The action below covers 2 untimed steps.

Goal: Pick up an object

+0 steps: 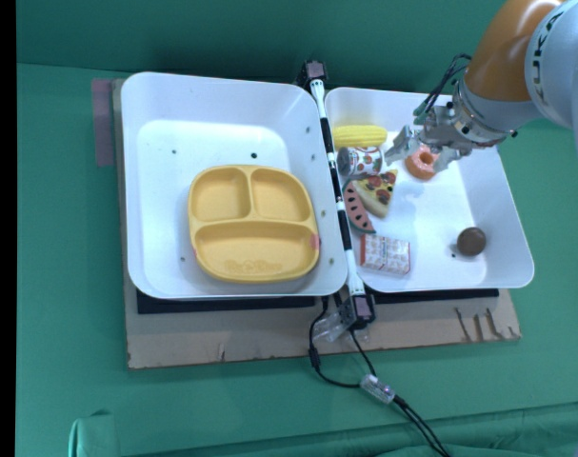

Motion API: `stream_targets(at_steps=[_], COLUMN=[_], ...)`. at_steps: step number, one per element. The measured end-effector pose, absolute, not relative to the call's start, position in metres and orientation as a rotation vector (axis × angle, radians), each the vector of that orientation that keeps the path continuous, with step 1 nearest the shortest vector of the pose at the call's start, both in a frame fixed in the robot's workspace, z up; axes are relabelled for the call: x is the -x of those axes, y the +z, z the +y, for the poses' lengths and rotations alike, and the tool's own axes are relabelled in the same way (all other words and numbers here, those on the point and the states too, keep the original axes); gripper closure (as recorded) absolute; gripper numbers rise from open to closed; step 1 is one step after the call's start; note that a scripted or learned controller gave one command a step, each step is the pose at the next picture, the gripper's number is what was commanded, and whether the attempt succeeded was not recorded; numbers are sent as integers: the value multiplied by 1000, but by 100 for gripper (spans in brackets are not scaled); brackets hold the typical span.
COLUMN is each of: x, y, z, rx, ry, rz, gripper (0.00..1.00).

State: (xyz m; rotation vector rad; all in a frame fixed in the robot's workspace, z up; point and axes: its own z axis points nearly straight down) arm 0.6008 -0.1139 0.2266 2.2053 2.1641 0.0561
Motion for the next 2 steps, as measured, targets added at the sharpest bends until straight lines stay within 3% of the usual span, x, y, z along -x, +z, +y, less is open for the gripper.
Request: stream_targets(at_steps=[1,2], x=[-603,-603], y=[243,243], z=[-116,-116], rx=[-2203,-2203], ry=[68,68], rz=[2148,2148], gripper=[100,0])
